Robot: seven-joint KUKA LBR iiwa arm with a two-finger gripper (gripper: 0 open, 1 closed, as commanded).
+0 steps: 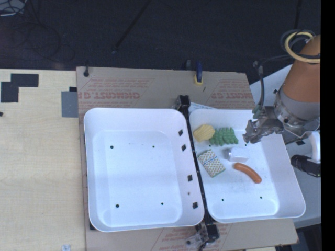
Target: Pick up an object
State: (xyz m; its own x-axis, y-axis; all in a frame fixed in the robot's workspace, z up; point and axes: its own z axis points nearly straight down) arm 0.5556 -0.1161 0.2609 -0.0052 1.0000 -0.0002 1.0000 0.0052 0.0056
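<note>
Camera view: claw (pixel 252 134) over right bin (pixel 285 203) nr green toy (pixel 225 136), holds nothing; spread can't tell

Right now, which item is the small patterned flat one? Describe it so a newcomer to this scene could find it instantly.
Look in the right bin, on the side next to the divider between the two bins. The patterned card lies flat there, just below the yellow corn piece and left of the orange sausage. It alone is square-edged, with a fine checked print.

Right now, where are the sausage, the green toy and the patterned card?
sausage (pixel 247 172), camera view, middle of its length
green toy (pixel 225 136), camera view, centre of its bumpy top
patterned card (pixel 211 163), camera view, centre of its face
</note>
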